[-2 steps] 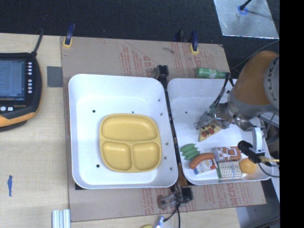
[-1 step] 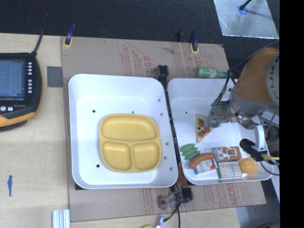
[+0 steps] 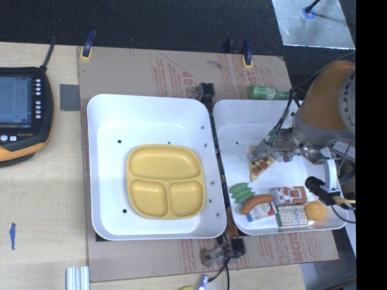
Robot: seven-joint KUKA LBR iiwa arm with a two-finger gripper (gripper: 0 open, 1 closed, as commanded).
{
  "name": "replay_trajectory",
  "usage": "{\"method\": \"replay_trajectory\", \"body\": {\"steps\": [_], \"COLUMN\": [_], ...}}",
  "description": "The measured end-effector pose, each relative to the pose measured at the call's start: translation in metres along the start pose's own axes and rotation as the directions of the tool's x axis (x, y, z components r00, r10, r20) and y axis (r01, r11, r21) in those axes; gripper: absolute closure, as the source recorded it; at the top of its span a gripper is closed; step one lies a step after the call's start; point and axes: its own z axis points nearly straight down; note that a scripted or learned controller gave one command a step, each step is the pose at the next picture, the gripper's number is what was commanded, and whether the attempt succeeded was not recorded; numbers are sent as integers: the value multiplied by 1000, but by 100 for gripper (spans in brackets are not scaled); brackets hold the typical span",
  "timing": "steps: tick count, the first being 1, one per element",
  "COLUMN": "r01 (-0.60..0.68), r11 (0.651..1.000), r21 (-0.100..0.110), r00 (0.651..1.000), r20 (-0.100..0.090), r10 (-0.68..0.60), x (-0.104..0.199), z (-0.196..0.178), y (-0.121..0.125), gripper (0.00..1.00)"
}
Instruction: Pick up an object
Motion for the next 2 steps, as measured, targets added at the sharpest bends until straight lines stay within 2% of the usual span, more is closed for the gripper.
{"method": "replay_trajectory", "body": {"steps": [1, 2], "r01": [-3, 1], "r11": [1000, 1000], "r21": [8, 10], "r00": [1000, 1000], "r20": [-4, -3], "r10": [3, -1], "x": [29, 28], "z": [14, 4], "y": [-6, -6], "gripper": [0, 100]}}
